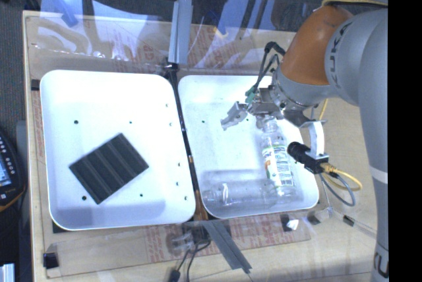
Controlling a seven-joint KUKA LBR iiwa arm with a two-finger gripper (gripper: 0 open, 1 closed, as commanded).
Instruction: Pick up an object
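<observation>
Clear bottle (277, 165) lying in right bin (198, 142); black ridged slab (109, 167) left.

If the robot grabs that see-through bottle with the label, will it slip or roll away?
The bottle lies on its side in the right bin, so a nudge could roll it. Its clear plastic looks smooth, maybe slippery. It seems empty, so probably light.

The arm (359, 43) is smooth grey with a rounded orange band above the wrist. Thin black cables loop beside that band. The end effector (236, 114) is pale metal.

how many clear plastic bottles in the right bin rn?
2. One clear plastic bottle with a printed label lies lengthwise along the right side of the right white bin; one unlabeled clear bottle lies across its near edge. Arm may hide more.
</observation>
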